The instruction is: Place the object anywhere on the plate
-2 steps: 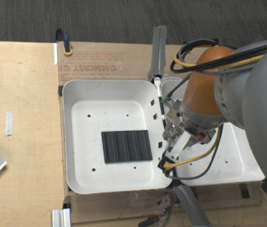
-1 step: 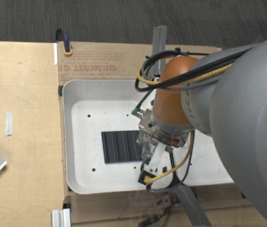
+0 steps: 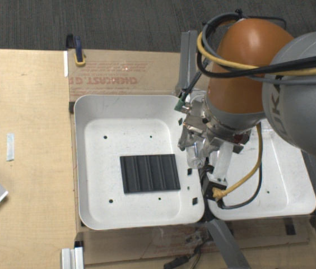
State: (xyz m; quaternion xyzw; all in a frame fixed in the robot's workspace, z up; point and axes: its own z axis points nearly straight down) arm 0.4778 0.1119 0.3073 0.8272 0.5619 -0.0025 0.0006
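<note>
The hand (image 3: pixel 198 160) hangs over the right edge of the left bin (image 3: pixel 91 150); whether it grips anything I cannot tell. The dark ribbed plate (image 3: pixel 149 172) lies just left of it. A release here risks missing the plate.

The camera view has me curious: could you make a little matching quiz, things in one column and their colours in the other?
Things:
1. ridged plate
2. left bin
3. band above the wrist
4. looping cable

Colours:
A. orange
B. yellow
C. dark grey
D. white

Pairs: 1-C, 2-D, 3-A, 4-B
</note>
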